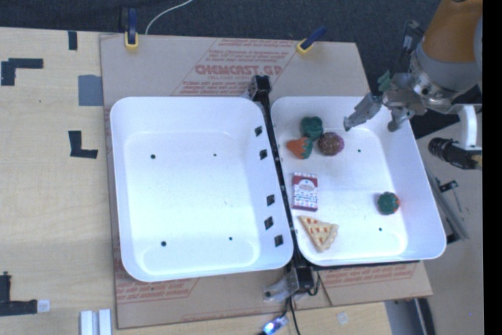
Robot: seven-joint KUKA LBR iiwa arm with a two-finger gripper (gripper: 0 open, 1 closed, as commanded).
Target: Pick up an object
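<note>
The right bin (pixel 408 169) holds several small objects. A dark green lump (pixel 311 125), a maroon ball (pixel 331 143) and an orange-red piece (pixel 298 147) cluster near its far left. A red box (pixel 305 192) lies by the divider, with a tan waffle wedge (pixel 318 233) in front of it. A green ball (pixel 388 202) rests at the near right. My gripper (pixel 370 125) hangs over the bin's far right part, to the right of the cluster. It is open, with its fingers spread and nothing between them.
The left bin (pixel 188 184) sits beside the right one, joined along a black divider (pixel 271 169). Both stand on a cardboard sheet (pixel 227 67) held by clamps at the back. The arm's orange band (pixel 459 20) rises at the far right.
</note>
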